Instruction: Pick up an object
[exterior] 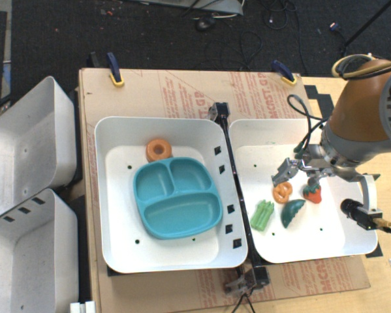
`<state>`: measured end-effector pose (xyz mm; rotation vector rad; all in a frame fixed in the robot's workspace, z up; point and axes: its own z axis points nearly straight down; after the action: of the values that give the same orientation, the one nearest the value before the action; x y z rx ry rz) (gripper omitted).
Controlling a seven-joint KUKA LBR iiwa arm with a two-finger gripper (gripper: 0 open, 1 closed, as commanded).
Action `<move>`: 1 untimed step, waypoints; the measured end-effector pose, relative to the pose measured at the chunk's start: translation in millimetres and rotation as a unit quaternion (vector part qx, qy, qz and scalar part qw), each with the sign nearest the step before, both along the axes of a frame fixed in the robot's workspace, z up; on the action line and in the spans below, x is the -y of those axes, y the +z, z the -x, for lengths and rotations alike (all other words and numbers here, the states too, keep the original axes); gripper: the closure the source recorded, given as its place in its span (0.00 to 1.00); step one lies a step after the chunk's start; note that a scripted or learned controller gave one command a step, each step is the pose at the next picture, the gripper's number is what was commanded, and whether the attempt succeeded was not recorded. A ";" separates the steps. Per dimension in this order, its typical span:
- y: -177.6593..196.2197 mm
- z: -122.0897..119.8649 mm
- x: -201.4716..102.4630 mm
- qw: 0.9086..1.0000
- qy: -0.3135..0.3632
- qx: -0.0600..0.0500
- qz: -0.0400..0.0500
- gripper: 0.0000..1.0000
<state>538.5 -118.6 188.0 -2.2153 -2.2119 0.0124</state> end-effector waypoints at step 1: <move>6.3 -3.1 0.0 1.000 0.001 0.006 0.001 0.00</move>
<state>541.6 -118.6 194.3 -2.2200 -2.2219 0.0006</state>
